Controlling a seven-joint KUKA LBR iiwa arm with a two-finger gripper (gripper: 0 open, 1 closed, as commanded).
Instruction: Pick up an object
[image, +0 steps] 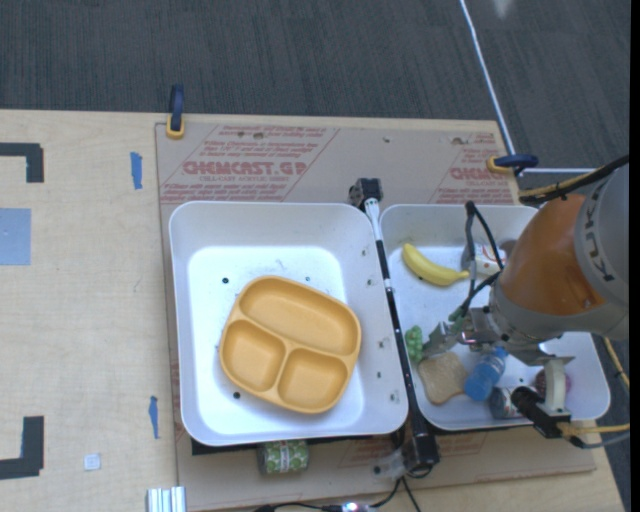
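Observation:
The right bin (590, 400) holds a yellow banana (432, 266) at the back. Nearer the front lie a green leafy item (415, 343), a tan toast-like piece (443, 378), a blue bottle (484, 377) and a small pink and white item (556, 384). My gripper (450, 338) hangs low over this bin, just right of the green item and above the tan piece. The grey and orange arm (550, 270) hides the bin's middle right. Nothing shows as held.
The left bin (195, 300) holds an orange tray with three compartments (290, 343). A divider rail (385, 290) runs between the bins. A green can (285, 457) lies on the bench in front of the left bin. Cables trail at the front right.

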